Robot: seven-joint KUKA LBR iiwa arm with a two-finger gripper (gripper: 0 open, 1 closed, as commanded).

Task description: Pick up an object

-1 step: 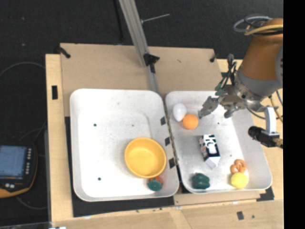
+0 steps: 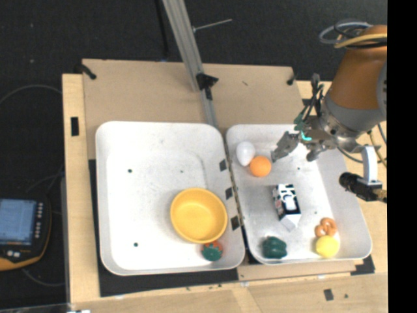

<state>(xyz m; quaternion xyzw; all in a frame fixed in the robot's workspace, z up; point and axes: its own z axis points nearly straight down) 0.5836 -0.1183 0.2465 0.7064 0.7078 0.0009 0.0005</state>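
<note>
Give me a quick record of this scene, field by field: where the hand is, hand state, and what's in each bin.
hand: above the right bin's far end, open, holding nothing
right bin: white egg, orange ball, black and white carton, green item, yellow lemon, small orange piece
left bin: yellow bowl, teal and red item

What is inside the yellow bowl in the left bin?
The yellow bowl shows only its bare yellow inside, nothing in it. A small green and orange thing lies against its near rim, outside. Whatever is under the bowl is covered.
</note>
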